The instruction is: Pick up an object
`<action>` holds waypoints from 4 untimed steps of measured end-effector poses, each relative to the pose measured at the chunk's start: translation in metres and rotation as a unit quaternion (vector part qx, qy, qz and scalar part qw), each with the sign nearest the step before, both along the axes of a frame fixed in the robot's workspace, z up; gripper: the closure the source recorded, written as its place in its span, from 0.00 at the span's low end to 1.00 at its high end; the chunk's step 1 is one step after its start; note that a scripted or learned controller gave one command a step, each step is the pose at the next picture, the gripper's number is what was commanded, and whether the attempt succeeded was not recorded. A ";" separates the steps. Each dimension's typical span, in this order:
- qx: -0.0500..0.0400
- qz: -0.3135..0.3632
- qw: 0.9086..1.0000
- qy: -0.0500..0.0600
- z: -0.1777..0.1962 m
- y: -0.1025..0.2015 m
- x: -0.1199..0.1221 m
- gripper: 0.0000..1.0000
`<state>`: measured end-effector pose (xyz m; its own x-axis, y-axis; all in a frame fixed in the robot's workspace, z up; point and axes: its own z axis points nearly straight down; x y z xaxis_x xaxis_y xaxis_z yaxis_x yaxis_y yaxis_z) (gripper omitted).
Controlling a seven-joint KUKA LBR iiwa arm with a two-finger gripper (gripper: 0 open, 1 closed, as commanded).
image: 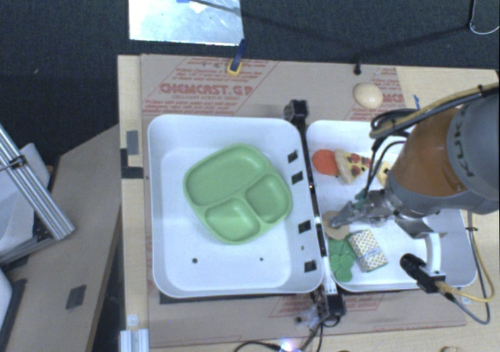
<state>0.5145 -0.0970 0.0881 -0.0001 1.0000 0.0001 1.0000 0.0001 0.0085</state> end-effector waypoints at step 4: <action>0.000 0.002 1.000 0.003 0.136 0.010 0.013 1.00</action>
<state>0.5274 -0.0869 0.2244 -0.0049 1.0000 -0.0006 1.0000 0.0049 0.0030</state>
